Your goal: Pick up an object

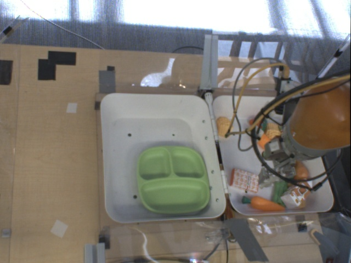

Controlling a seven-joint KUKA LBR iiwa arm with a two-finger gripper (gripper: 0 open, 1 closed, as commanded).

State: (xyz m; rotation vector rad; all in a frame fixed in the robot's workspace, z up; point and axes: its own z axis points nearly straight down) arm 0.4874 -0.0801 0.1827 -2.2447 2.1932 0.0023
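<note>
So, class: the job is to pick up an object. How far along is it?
Done: the arm has reached over the right bin. In hand: the gripper is down among the toys, near the carrot; no grasp is visible. Left: grip something and lift it. The green plate lies in the left bin.

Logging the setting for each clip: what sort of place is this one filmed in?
Most likely a robotics lab bench set up for pick trials. Two white bins sit side by side on a wooden benchtop, a cabled arm reaches over toy food such as a carrot, and black markers are on the bench.
</note>
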